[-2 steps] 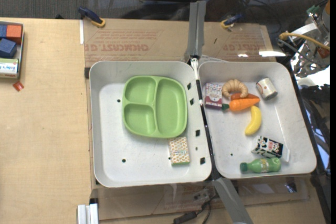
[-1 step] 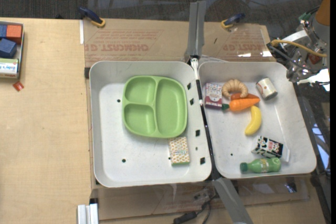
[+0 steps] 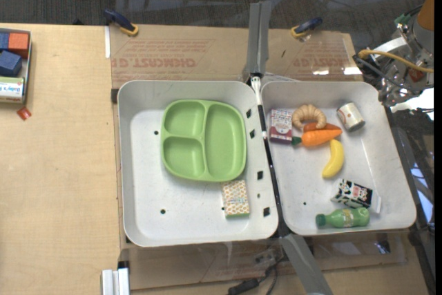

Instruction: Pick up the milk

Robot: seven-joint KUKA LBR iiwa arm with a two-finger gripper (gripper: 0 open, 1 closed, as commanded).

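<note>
Milk [image 3: 355, 194] lies tilted near right bin's [image 3: 394, 148] front, long axis slanting rightward-down, touching green bottle [image 3: 343, 219]. Gripper [image 3: 407, 83] well apart at bin's far-right corner; grip state unreadable.

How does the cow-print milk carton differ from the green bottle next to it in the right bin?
The milk carton is boxy, white with black patches; the green bottle is rounded and plain green. The carton lies at a slant, while the bottle lies nearly level along the bin's near wall, reaching farther across than the carton. Both lie flat in the right bin, close together at its near corner.
</note>
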